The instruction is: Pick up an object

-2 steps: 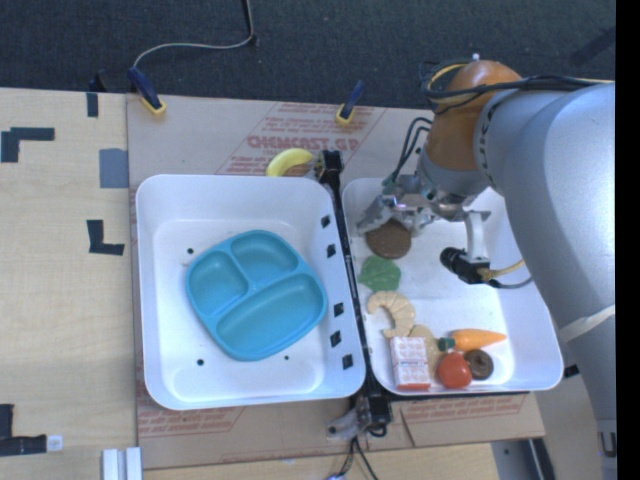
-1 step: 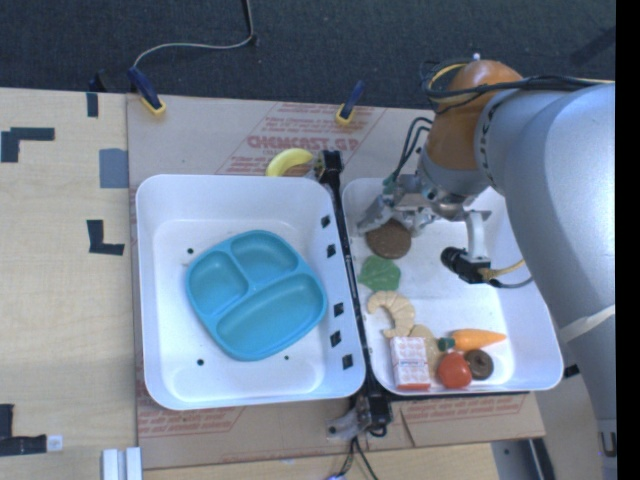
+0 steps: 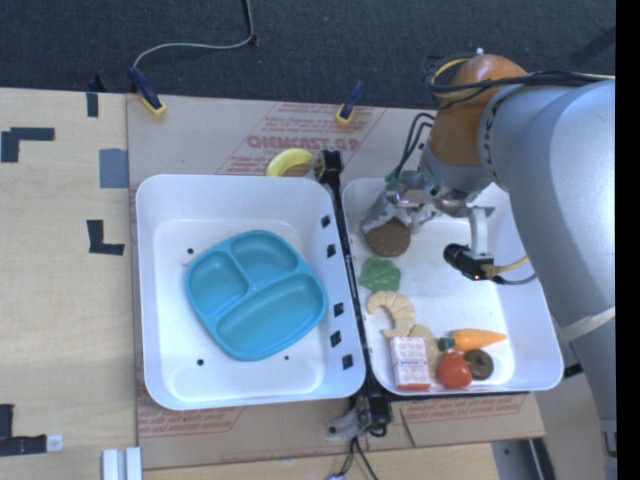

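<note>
My gripper (image 3: 392, 214) hangs low over the back left part of the right bin (image 3: 520, 298). Directly under it, and touching or nearly touching it, lies a brown round disc (image 3: 387, 240). In front of the disc are a green leaf-shaped piece (image 3: 380, 274) and a pale croissant (image 3: 393, 311). Along the bin's front lie a red and white box (image 3: 409, 360), a red tomato (image 3: 454, 370), an orange carrot (image 3: 476, 339) and a dark ring (image 3: 482, 365).
The left bin (image 3: 160, 268) holds a blue divided plate (image 3: 257, 293). A yellow banana (image 3: 290, 162) lies behind the bins on the cardboard. The black divider (image 3: 340, 258) runs between the bins. My grey arm (image 3: 560, 188) covers the right bin's right side.
</note>
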### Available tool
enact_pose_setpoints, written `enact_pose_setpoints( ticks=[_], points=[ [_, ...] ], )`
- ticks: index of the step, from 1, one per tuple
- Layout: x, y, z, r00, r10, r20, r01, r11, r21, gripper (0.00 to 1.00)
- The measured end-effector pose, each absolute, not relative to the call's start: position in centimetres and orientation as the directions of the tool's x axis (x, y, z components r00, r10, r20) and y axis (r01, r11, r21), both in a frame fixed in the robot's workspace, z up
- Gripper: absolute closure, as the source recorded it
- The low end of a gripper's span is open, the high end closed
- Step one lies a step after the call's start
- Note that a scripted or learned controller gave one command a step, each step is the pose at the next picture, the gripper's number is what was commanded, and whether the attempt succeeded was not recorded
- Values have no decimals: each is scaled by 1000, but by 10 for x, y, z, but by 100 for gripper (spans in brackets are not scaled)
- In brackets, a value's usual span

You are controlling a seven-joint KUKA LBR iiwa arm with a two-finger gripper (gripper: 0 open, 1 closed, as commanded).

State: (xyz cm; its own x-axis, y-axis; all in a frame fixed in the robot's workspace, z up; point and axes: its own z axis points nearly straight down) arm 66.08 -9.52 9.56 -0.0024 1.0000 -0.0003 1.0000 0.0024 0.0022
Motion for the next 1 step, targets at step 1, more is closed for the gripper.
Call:
enact_pose_setpoints(
  ticks=[1],
  points=[
    [601, -34, 184, -2, 1000, 1, 1000, 2, -1, 100]
  ],
)
